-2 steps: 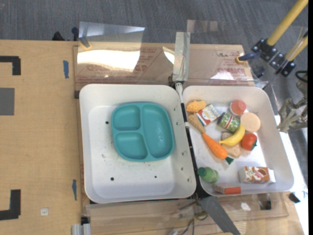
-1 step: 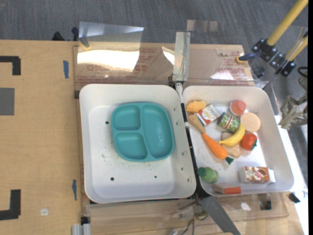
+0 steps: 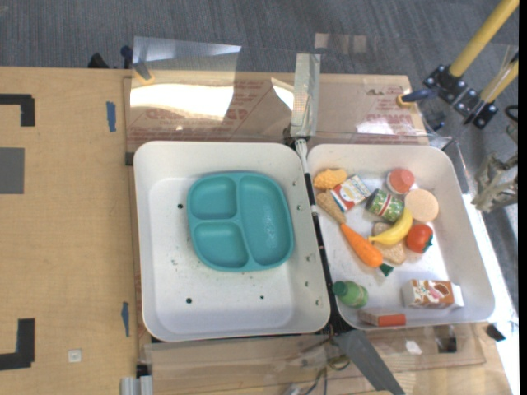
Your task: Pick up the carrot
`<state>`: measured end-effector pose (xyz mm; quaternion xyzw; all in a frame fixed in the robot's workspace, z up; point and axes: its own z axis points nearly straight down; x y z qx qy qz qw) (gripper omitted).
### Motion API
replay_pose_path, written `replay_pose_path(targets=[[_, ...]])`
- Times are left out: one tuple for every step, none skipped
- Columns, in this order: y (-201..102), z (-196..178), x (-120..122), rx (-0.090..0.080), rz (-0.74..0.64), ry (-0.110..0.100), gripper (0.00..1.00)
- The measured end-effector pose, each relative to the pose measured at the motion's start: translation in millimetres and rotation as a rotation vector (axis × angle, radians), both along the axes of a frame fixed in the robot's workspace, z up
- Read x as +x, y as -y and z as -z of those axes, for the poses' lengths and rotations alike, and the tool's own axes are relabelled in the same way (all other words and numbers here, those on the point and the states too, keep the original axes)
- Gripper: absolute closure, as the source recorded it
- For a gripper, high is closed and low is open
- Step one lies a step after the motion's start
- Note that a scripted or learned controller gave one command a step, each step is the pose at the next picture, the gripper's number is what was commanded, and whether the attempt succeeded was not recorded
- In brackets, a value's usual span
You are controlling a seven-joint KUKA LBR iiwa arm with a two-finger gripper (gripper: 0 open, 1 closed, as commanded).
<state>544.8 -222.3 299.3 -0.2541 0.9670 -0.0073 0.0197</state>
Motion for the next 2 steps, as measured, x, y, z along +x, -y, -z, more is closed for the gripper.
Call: replay_pose_path(targets=[[-0.3,-11.9,2.3,-0.001,0.003,0.011,1.0],[-2.4,-13.3,-37.3,-0.003,-0.329,-0.037,1.0]])
